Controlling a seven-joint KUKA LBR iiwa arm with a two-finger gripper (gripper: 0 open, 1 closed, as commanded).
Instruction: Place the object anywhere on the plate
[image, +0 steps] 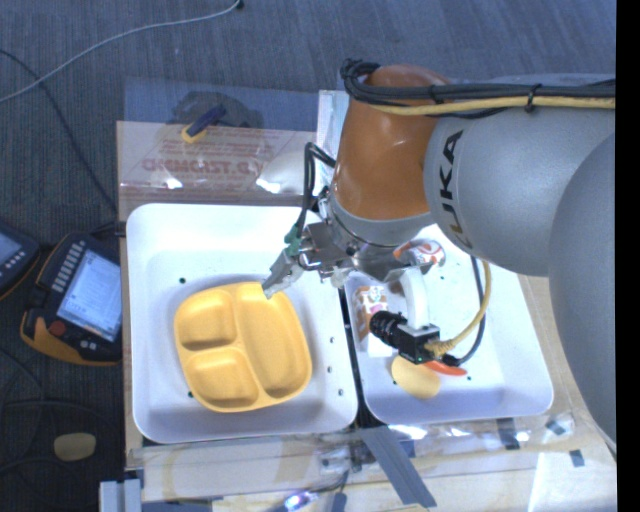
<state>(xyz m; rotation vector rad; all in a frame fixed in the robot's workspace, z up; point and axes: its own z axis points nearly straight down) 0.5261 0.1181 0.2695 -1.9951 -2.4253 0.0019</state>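
Hovering at the plate's (241, 345) upper-right rim in the left bin (150, 260), the gripper (278, 278) is seen; its state cannot be told. Candidate objects (415, 377) are left in the right bin (520, 385); an empty-handed delivery is risked.

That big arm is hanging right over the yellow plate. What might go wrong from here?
1. The hand sits low at the yellow plate's rim, so it may knock or shove the plate.
2. The toys lie in the right bin, under the arm, so the camera may misjudge them.
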